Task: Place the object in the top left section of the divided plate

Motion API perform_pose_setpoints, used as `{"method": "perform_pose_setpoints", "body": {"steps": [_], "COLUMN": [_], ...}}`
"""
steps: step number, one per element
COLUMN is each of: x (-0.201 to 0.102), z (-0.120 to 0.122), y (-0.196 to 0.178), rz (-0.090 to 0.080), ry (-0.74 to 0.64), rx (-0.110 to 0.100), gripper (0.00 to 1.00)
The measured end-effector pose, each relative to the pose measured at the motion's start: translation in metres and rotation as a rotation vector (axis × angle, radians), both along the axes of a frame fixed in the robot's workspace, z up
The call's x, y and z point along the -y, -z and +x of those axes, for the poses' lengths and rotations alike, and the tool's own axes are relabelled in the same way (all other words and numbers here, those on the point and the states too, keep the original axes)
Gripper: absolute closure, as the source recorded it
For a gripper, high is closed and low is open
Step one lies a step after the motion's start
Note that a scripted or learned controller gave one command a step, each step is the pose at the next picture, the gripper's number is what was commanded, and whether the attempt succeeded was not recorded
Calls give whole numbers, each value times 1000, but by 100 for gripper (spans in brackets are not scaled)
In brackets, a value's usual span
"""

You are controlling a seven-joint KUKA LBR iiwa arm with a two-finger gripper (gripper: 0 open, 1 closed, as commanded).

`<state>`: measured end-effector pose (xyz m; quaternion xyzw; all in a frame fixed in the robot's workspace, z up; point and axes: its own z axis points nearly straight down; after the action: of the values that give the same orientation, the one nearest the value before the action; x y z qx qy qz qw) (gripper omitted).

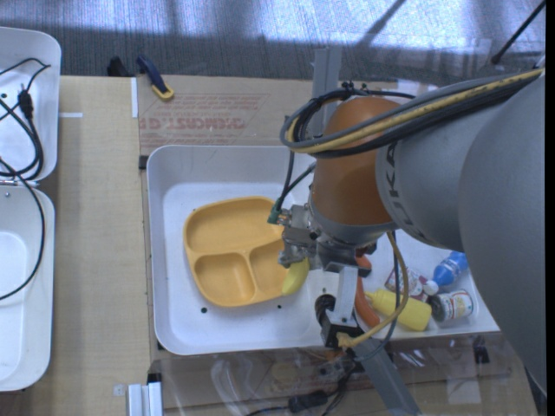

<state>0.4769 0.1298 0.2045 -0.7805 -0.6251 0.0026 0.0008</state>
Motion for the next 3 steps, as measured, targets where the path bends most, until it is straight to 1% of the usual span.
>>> {"method": "perform_pose_setpoints", "body": {"steps": [1,2,3], "x": [2,20,20], "z": [1,1,1], "y": [-8,-7,-7], "rz": [-2,0,0], "ry": [6,-82,-82], "rx": [-2,1,1], "gripper": [100,100,0]}}
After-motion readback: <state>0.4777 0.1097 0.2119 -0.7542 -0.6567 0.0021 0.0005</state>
